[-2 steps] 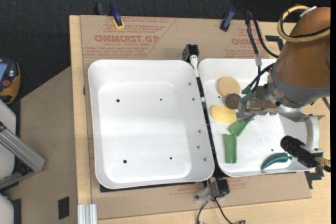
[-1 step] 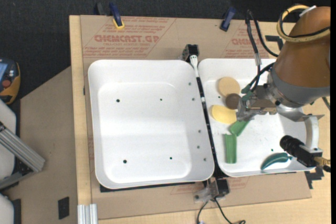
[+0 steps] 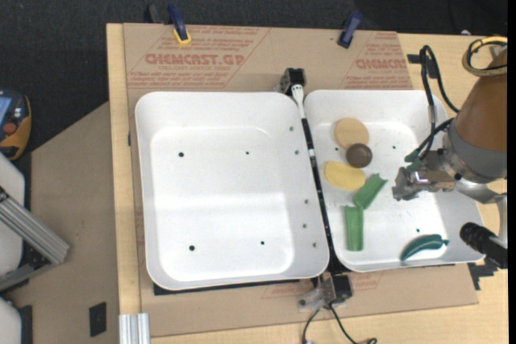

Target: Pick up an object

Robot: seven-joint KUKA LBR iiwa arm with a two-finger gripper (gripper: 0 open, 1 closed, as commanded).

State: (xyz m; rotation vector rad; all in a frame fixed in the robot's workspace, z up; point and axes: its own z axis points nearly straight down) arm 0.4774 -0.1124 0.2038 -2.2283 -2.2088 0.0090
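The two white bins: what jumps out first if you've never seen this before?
The little heap of toy-like things in the right bin: a tan round piece, a brown ball, a yellow lump and green pieces. Just right of them hangs the gripper of the grey and orange arm. The left bin is a big white space beside it.

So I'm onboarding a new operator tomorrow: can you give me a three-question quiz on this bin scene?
1. True or false: the end effector is over the right bin.
2. Which object lies nearest the right bin's front right corner?
A. tan round piece
B. dark teal curved piece
C. yellow piece
3. Fill in: the small dark brown ball sits between the tan round piece and the ___ piece.

Key: 1 true; 2 B; 3 yellow.
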